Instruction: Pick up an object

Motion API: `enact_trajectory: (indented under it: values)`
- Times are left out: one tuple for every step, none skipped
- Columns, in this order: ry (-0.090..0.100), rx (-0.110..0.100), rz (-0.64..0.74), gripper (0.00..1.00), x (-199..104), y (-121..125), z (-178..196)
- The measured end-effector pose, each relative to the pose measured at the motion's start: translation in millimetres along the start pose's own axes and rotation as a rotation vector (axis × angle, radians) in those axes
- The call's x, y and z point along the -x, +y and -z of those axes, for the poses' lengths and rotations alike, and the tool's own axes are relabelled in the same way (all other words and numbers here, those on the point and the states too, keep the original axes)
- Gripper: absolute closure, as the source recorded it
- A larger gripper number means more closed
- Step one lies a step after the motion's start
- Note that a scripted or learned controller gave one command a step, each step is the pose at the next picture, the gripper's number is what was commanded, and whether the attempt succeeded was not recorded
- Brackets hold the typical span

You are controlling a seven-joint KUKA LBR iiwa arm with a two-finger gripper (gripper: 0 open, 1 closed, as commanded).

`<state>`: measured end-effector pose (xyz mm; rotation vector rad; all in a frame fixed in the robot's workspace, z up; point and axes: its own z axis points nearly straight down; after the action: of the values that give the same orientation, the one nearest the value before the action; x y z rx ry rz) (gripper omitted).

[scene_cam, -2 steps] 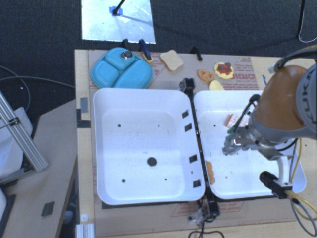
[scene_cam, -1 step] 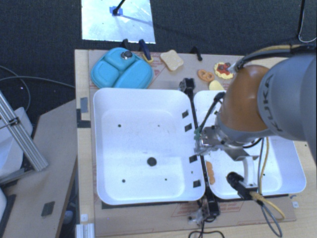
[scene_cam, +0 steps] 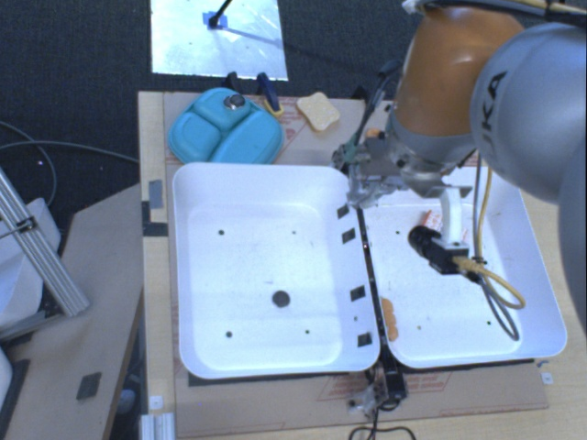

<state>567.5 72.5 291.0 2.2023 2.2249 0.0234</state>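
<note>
One dark disc (left bin)

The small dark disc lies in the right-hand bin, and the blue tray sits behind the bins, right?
Not quite: the camera view shows the small dark disc in the left-hand bin; the blue tray does sit behind the bins.

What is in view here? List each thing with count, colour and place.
bins: 2, white, side by side on bench
disc: 1, dark, view's left bin
tan piece: 1, orange-tan, view's right bin, by the divider
orange piece: 1, orange-red, right bin, toward its back
divided tray: 1, blue, behind left bin
spongy block: 1, tan, behind the bins
shiny sheet: 1, silver, beyond the bench
arm: 1, grey with orange band, from view's right
claw: 1, dark, above the bins' shared wall, at the back
</note>
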Motion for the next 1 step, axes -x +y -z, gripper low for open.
enact_trajectory:
  values:
    - [-0.002,-0.02,-0.004,1.0,-27.4,-22.9,-37.9]
